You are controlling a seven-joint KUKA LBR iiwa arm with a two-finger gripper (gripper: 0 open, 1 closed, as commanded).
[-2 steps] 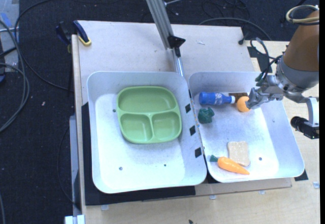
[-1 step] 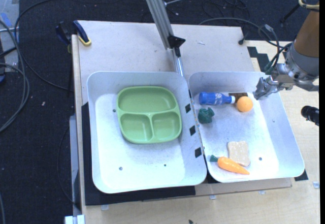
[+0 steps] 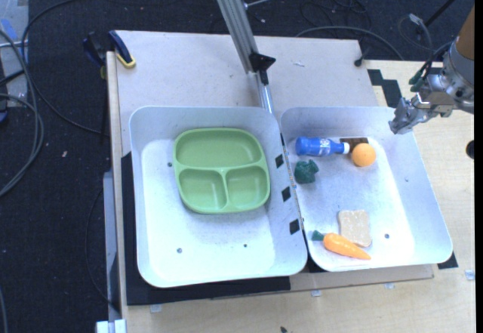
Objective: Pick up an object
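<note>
Above the right bin's (image 3: 423,195) far right corner, in the one overhead camera view, your end effector (image 3: 400,124) hung clear of everything, its tip just outside the rim, and nothing sat between its fingers. Whether those fingers stood apart or together you could not tell from this slant.

You were at the approach step, I judge: no object had been chosen by contact, and all candidates lay untouched on the right bin's floor. Nearest the end effector was the orange ball (image 3: 364,155), smooth and round, touching the cap end of the blue bottle (image 3: 321,146), a glossy cylinder lying on its side near the right bin's far wall. Just beside the bottle, toward the divider, sat a small dark green lump (image 3: 306,171), knobbly in outline. At the right bin's near edge lay a tan, rough-looking bread slice (image 3: 355,226), flat and squarish, with a tapered orange carrot (image 3: 346,246) touching it.

Your next move, as I read it, called for swinging inward over the right bin and descending on one item; the ball could roll and crowds the bottle, so the carrot or green lump looked likelier.

Left of the right bin, the left bin (image 3: 151,248) held a matte green divided plate (image 3: 223,170) with three compartments.
</note>
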